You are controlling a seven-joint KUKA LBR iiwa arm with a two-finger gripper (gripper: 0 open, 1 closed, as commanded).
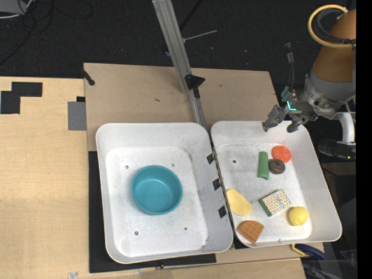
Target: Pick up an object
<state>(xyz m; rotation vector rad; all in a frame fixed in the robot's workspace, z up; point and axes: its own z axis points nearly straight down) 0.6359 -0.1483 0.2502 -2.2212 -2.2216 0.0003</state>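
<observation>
Landmark: right bin, white and shallow, taken as reference for all positions.
Gripper: hung over the right bin's far rim, its two dark fingers spread apart with nothing between them.
Green stick: a short, rounded bar, lying lengthwise in the far half of the right bin.
Red piece: round and orange-red, just right of the green stick, nearest the gripper.
Brown ring: dark, doughnut-shaped, touching the red piece on its near side.
Yellow wedge: pale, by the right bin's left wall.
Patterned block: squarish with green edging, in the near half.
Lemon: yellow, at the near right.
Waffle: tan, against the near rim.
Left bin: beside the right bin, holding a teal bowl.
</observation>
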